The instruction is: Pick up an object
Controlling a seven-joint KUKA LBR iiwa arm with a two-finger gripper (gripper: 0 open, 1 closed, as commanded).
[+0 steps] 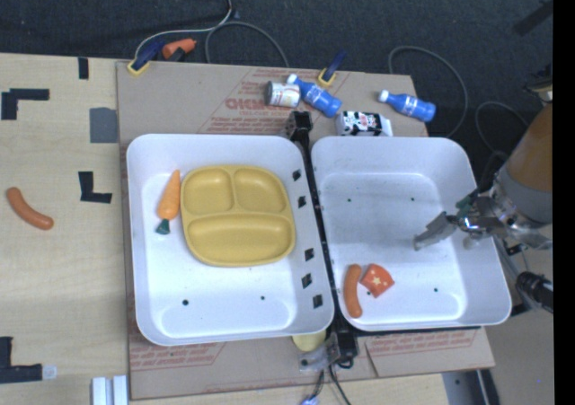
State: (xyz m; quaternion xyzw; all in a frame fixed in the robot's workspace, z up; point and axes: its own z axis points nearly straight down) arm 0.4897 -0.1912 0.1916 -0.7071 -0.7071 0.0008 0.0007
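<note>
My claw hangs over the right side of the right bin, at the frame's right, and I cannot tell whether it is released or clenched; nothing shows in it. Toward the lower left of that bin lie a sausage and an orange wedge, just beside each other. The left bin holds a yellow divided plate with a carrot beside it.

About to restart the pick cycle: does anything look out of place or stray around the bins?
Yes. A sausage lies alone on the bench far left of the bins. Two blue bottles, a white can and a small carton are scattered on the cardboard behind the bins.
</note>
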